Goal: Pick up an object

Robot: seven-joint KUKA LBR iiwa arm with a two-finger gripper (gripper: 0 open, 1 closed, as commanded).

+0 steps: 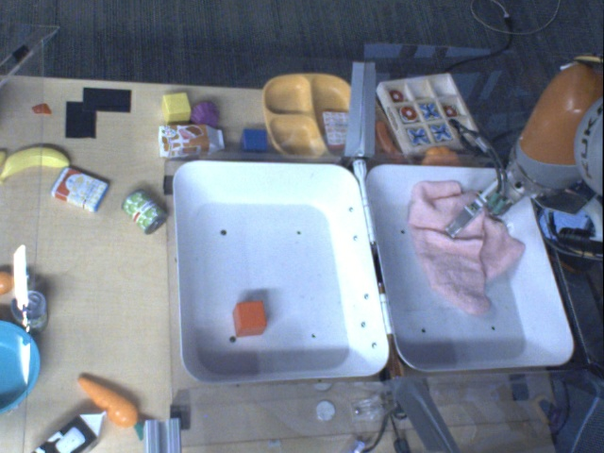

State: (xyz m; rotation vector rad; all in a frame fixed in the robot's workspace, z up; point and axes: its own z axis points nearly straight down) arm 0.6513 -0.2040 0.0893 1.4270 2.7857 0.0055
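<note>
A crumpled pink cloth [451, 258] lies in the right bin [528, 338], spread over its upper middle. My gripper [461, 223] reaches in from the right, tilted down to the left, with its tip on or just over the cloth's upper part. Whether it grips any fabric cannot be made out. A small orange-red cube [250, 318] sits alone in the left bin [283, 196], toward the lower left, far from the gripper.
Behind the bins stand a yellow divided dish [304, 111] and a tic-tac-toe board [425, 111]. On the bench to the left lie a banana [33, 161], a small carton [79, 189], a can [144, 210], a carrot [111, 400] and a blue plate [14, 366].
</note>
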